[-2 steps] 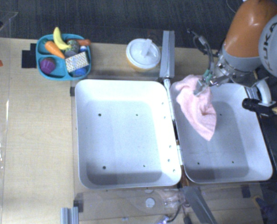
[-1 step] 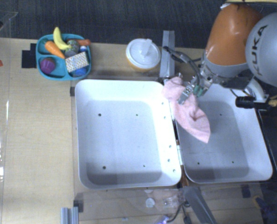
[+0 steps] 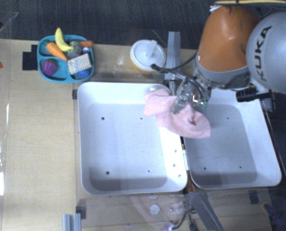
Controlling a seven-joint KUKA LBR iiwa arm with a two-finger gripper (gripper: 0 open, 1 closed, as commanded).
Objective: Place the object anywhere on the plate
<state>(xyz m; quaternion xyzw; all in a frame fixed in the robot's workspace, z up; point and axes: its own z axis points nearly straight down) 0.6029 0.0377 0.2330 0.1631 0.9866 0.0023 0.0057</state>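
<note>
A: What do you see of the task's thing?

B: You see a pink cloth [image 3: 177, 113], crumpled and soft-folded, draped across the seam between the left bin [image 3: 126, 177] and the right bin [image 3: 239, 177], toward twelve o'clock of both.

A: And the arm?

B: Your arm [image 3: 239, 37] reaches in from two o'clock, orange band above the wrist, bent down over the cloth. The hand [image 3: 184, 100] sits at the cloth's upper edge, touching it; whether it pinches the fabric you cannot tell.

A: Elsewhere on the desk [image 3: 32, 143]?

B: A blue sectioned plate [image 3: 65, 58] of toy food lies at ten o'clock, well apart.
</note>
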